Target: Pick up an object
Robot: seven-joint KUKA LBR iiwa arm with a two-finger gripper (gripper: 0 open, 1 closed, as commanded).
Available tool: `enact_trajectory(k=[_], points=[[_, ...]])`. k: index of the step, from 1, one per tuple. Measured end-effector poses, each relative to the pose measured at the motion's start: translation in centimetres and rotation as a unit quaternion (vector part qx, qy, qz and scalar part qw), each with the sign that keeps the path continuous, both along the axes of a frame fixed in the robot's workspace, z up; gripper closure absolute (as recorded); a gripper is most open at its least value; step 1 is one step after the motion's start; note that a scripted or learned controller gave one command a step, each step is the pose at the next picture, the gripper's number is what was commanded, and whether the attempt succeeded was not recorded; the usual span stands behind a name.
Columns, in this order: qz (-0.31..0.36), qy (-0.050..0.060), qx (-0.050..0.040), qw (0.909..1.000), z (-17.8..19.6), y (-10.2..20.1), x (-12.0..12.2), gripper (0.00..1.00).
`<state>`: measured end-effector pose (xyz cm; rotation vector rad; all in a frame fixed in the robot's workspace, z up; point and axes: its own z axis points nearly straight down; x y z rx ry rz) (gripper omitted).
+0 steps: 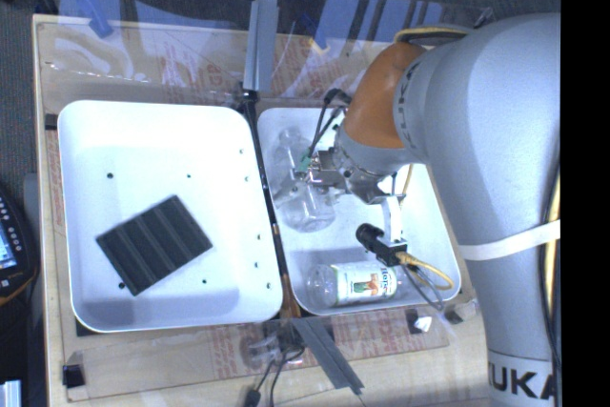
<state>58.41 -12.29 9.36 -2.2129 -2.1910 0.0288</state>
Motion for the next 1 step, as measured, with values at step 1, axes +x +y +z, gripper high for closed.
enact_trajectory(k=[1], points=[[0.069, -0.015, -0.0017, 0.9975, 9.78, 6.78, 1.84, 1.0]])
